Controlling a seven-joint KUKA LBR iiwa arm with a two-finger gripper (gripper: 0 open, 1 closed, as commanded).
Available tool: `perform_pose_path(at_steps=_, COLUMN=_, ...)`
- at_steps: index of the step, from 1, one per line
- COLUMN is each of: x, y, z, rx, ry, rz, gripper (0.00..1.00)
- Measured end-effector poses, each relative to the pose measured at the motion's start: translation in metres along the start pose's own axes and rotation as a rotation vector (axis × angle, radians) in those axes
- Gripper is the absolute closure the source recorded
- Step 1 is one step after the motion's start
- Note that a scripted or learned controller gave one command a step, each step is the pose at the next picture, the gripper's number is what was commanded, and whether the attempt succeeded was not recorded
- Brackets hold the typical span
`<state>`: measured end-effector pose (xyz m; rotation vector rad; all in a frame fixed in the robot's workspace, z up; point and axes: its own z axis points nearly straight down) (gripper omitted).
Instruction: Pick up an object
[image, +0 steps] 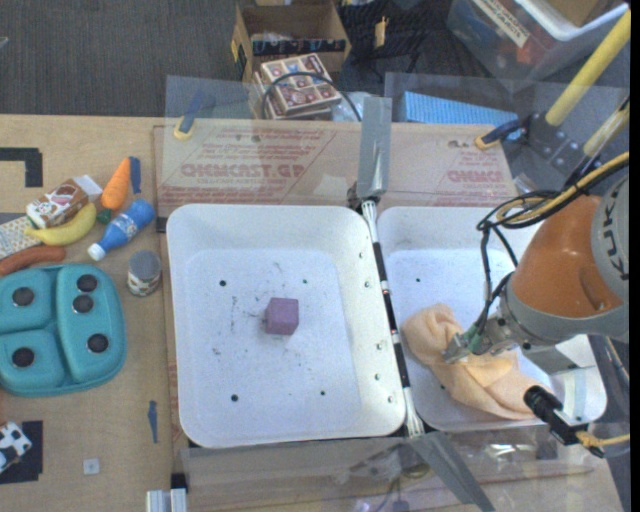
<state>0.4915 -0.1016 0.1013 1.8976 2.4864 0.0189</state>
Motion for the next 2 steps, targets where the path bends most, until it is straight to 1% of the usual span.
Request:
perform_pose_path(at_steps=1, x=0.0, y=0.0, z=0.0, rx=0.0, ry=0.0, rz=0.0, gripper=0.0)
perform_pose_path(at_steps=2, x=-0.028, y=0.056, z=0.013, rx=0.009, ry=-0.003, rz=0.355, gripper=0.0)
